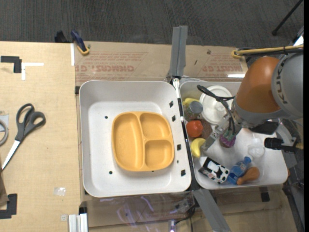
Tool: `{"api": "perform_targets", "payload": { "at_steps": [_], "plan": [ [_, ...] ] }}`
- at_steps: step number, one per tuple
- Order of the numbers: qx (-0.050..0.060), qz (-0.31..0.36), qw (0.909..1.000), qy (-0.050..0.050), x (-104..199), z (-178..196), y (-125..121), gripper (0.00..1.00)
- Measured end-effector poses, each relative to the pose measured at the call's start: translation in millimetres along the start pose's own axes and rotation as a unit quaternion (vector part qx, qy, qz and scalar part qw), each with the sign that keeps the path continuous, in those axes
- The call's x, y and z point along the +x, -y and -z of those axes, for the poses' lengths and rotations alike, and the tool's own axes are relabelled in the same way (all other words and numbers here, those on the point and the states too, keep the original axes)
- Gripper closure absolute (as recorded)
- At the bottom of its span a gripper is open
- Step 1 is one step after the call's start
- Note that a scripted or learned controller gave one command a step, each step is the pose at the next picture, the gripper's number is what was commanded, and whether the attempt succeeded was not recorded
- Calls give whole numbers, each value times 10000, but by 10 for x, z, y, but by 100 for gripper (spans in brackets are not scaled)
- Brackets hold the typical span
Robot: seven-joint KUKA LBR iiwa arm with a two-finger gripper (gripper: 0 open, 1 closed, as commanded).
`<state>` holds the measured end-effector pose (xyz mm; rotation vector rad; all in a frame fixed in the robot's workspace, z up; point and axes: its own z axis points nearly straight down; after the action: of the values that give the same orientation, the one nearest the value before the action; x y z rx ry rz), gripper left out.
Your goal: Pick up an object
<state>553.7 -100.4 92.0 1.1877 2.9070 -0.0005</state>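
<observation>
My gripper (pixel 221 135) hangs low over the middle of the right bin (pixel 275 175), under the arm's orange band (pixel 260 86). A small purple object (pixel 228 140) sits right at the gripper's tip; whether it is gripped is hidden. Close to its left lie a red round object (pixel 194 128) and a yellow piece (pixel 195 147). A white cup (pixel 214 106) stands just behind the gripper. Nearer the front lie a black-and-white item (pixel 215 170), a blue bottle (pixel 241 167) and an orange piece (pixel 251 174).
The left bin (pixel 91 144) holds a yellow divided plate (pixel 143 140). A grey-lidded jar (pixel 195 108) and another yellow object (pixel 189 102) sit at the right bin's back left. Scissors (pixel 21 127) lie on the bench at far left.
</observation>
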Motion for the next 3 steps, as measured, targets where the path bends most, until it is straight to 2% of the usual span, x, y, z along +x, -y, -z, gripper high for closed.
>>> {"api": "perform_targets", "payload": {
  "at_steps": [1,2,3],
  "plan": [
    [17,-491,9988,3,-751,8,-158,0],
    [44,-1056,9944,47,-505,15,-329,0],
    [5,-1012,9949,0,-327,0,214,0]
  ]
}}
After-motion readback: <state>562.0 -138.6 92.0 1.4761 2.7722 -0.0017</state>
